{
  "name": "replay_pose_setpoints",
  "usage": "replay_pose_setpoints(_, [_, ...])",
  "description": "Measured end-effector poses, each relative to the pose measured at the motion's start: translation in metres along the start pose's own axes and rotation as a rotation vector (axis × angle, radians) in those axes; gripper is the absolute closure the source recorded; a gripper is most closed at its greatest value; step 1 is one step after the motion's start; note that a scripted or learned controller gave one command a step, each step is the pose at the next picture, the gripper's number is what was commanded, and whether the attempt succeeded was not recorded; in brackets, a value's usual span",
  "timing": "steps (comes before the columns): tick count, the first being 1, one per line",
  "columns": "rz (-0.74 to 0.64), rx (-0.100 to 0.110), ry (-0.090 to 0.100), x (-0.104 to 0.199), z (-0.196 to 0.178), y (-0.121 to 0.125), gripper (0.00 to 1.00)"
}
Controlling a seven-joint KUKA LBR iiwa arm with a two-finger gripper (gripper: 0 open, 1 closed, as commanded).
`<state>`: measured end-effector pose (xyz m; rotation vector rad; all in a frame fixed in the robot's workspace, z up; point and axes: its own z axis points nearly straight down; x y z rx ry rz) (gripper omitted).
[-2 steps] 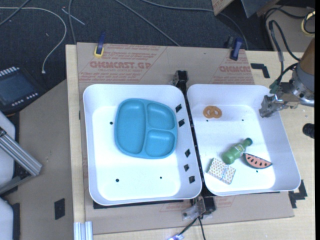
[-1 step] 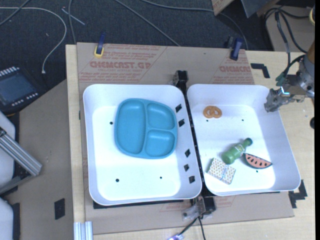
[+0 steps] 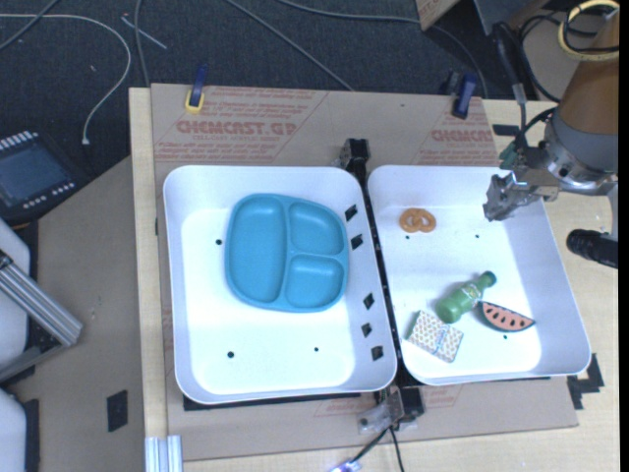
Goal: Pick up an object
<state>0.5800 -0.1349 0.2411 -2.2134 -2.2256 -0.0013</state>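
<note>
Over right bin's [image 3: 560, 264] far right corner hangs the claw [image 3: 503, 201]; can't tell its state, nothing seen in it. Below in that bin: pretzel [image 3: 418, 221] at back, green bottle [image 3: 462, 299] w/ melon slice [image 3: 506, 317] beside, patterned packet [image 3: 435, 335] near front. Left bin [image 3: 197, 342]: blue tray [image 3: 286, 252].

The claw [image 3: 501, 203] hangs low (arm [image 3: 590, 116] reaching from right).

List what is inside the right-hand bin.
The right bin holds a pretzel, a green bottle, a watermelon slice and a patterned packet. The gripper covers part of its far corner.
</note>
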Motion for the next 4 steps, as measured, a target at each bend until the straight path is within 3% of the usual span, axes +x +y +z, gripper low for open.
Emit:
replay_pose_setpoints(2, [-0.001,-0.003,0.000,0.103,-0.011,0.023,1.00])
replay_pose_setpoints(4, [0.001,-0.003,-0.001,0.196,0.017,0.056,1.00])
